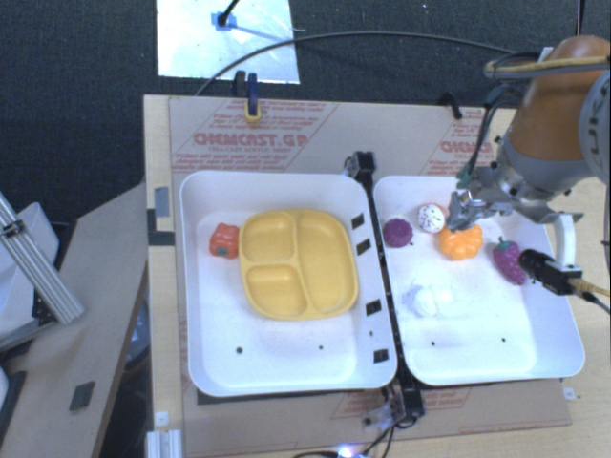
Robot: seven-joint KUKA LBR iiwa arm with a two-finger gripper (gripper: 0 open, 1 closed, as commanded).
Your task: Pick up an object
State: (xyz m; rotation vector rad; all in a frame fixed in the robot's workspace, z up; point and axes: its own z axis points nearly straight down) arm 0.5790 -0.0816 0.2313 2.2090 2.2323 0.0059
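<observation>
While my tool [465,210] hangs, grip unreadable, the orange toy pumpkin [461,243] sits just below, nearside.

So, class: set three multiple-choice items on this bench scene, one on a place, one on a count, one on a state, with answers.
1. Where is the yellow tray?
A. left bin
B. right bin
C. on the floor

2. How many compartments has that tray?
A. one
B. three
C. six

3. How does the gripper stand?
A. over the orange pumpkin toy
B. over the left bin
C. off the bench

Answers:
A, the tray lies beside the red pepper toy.
B, two on top, one below.
A, it hangs just above the toy.
</observation>
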